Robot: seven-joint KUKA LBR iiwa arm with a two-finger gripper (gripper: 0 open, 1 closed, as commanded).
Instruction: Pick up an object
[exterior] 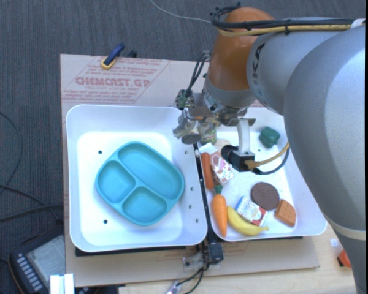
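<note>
My gripper (194, 131) hangs over the top end of the divider between the two bins, below the orange wrist band (233, 54). Just under it in the right bin (306, 225) lie a pink and white packet (221, 168) and a thin orange-red stick (206, 171). Lower down are a carrot (219, 214), a banana (245, 223), a small red and white packet (250, 208), a brown round disc (265, 195) and an orange cracker (286, 213). A green piece (270, 136) sits near the far right wall. Nothing visible hangs from the gripper.
The left bin (80, 225) holds a blue divided plate (140, 182). A black part with a yellow cable (239, 158) hangs beside the gripper. The big grey arm (319, 103) covers the right bin's far right side. A blue clip (113, 54) lies on the cardboard behind.
</note>
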